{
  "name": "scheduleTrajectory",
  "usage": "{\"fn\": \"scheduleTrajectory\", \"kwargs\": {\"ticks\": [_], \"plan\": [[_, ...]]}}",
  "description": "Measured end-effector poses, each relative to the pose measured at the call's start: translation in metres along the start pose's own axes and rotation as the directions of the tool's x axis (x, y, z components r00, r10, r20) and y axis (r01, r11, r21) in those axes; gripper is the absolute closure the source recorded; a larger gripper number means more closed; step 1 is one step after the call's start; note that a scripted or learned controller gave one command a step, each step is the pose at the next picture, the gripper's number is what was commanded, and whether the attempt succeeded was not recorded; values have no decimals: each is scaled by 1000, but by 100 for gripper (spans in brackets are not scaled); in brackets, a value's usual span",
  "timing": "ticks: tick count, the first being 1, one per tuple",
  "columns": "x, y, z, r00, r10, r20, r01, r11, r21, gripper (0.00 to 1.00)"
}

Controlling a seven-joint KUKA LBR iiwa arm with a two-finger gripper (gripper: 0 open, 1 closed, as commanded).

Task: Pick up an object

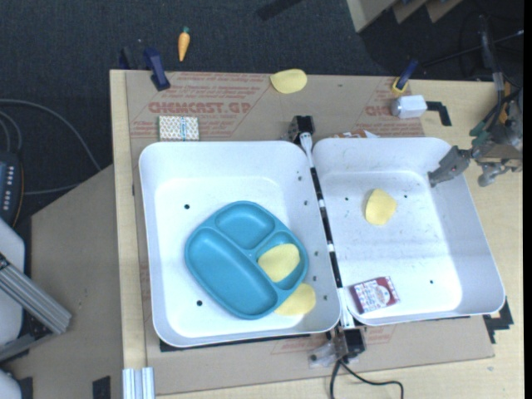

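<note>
Two white bins are seen side by side on the bench [208, 98]; in the left bin [166, 173] a blue divided plate [229, 264] is laid, with a yellow piece [279, 260] resting in one of its compartments and another yellow piece [297, 301] lying just beside the plate's near rim, touching it. In the right bin [465, 248] a yellow chip [381, 207] is found near the middle, and a small dark red packet [373, 294] is set at the near left corner, well apart from the chip. The gripper [490, 160] is seen at the right bin's far right edge, apart from every object; nothing is held by it, and its opening cannot be told.
</note>
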State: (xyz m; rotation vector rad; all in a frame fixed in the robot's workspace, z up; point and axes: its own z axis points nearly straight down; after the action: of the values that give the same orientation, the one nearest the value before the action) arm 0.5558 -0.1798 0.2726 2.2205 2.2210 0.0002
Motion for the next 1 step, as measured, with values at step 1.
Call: {"fn": "scheduleTrajectory", "kwargs": {"ticks": [1], "plan": [[48,12,157,1000,-1,-2,1,1000,4,0]]}}
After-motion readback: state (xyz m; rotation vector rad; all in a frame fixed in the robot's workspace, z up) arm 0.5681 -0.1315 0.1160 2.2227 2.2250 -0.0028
